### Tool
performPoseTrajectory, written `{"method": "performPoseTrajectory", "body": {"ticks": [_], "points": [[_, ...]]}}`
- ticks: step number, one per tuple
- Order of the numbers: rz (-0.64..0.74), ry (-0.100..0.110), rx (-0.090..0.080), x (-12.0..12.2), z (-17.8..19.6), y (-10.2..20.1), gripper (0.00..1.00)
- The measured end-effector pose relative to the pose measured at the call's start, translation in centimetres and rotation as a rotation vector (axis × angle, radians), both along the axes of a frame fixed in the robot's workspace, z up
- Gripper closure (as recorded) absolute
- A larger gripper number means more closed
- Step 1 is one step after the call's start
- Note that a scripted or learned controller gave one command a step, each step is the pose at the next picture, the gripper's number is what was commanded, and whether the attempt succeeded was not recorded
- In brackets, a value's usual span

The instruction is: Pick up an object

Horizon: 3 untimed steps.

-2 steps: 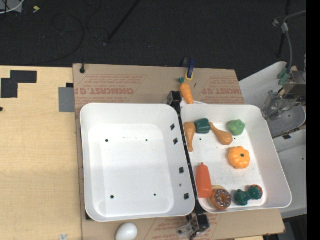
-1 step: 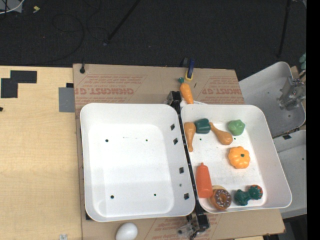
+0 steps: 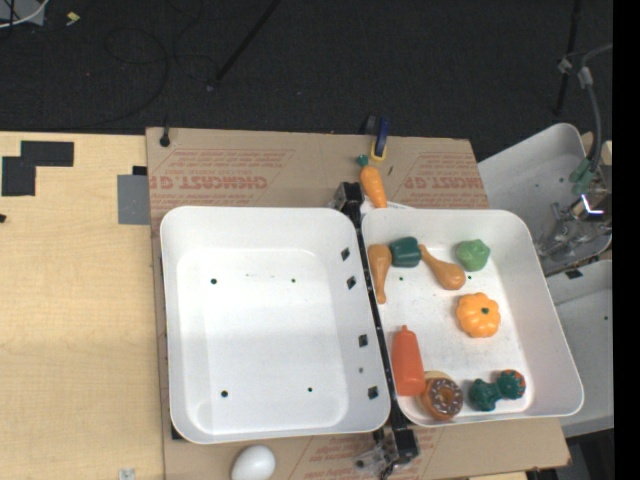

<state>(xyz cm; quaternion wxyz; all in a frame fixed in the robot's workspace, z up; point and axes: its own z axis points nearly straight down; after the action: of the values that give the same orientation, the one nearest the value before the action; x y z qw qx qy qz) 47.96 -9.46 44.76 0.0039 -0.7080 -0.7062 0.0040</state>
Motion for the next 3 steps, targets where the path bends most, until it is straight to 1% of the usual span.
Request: {"method": "performPoseTrajectory", "body": {"ticks": [1, 2, 3], "points": [[0.008, -0.019, 0.000, -0.3, 9.5, 4.4, 1.00], [0.002, -0.002, 0.000, -0.4, 3.2, 3.6, 1.00], [-0.002, 0.002, 0.001, -0.5, -7.6, -1.1, 1.00]]}}
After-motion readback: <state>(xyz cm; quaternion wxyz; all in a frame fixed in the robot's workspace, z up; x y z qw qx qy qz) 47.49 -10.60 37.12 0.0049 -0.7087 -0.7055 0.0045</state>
